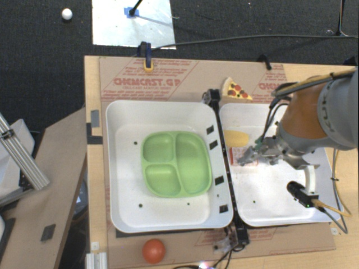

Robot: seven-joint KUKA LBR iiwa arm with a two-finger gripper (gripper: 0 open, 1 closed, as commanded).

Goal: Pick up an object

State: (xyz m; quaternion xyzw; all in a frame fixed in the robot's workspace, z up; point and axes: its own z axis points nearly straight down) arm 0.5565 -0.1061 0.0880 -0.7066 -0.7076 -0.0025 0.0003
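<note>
My gripper (245, 158) is low inside the right white bin (269, 212), close to its left wall. A flat yellow piece (235, 138) lies in that bin just above and left of the gripper, apart from it as far as I can see. Nothing shows between the gripper's tips. A green divided plate (176, 163) lies in the middle of the left bin (123, 150).
A toy pizza slice (236, 89) rests on the bench behind the right bin. A red-orange ball (153, 250) sits on the bench in front of the left bin. The grey and orange arm (314, 116) covers the right bin's right half.
</note>
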